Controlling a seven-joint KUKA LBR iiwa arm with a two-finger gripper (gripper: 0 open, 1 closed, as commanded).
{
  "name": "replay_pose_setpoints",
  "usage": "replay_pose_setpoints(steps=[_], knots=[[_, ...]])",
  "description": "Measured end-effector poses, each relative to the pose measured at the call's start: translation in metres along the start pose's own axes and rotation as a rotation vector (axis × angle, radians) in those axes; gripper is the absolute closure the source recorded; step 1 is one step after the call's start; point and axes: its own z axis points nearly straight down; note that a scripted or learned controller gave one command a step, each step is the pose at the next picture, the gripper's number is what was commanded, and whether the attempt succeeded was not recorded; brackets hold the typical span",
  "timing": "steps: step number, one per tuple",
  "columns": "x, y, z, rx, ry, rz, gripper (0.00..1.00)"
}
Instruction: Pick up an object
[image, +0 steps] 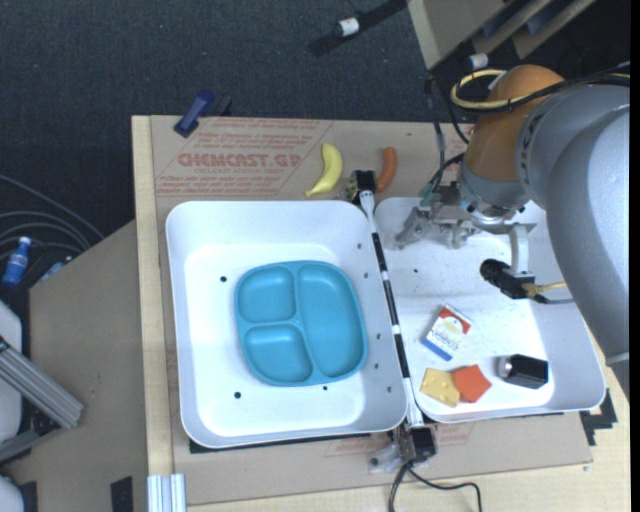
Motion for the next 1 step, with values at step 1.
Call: replay_pose_setpoints(steps=[1], knots=[[-0.0030, -0.0638, 0.0006, 0.004, 0.001, 0.002, 0.00]])
